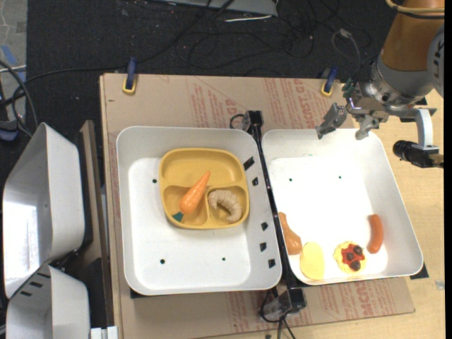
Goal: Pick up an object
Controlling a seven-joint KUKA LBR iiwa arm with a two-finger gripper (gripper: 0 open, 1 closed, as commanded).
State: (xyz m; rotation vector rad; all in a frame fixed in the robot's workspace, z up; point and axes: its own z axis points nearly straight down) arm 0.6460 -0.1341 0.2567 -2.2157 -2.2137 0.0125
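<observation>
Open, empty jaws hanging at upper right, gripper (348, 122) above the far rim of the right bin (332, 189). Wide bare floor across that bin's upper half; toys crowded along its near edge: drumstick (289, 235) against the left wall, yellow piece (312, 260), small pizza (351, 256), sausage (375, 232) near the right wall. In the left bin (138, 210), yellow divided plate (205, 164) with carrot (195, 193) and shrimp (226, 204). Arm cut off by the frame's top right corner.
</observation>
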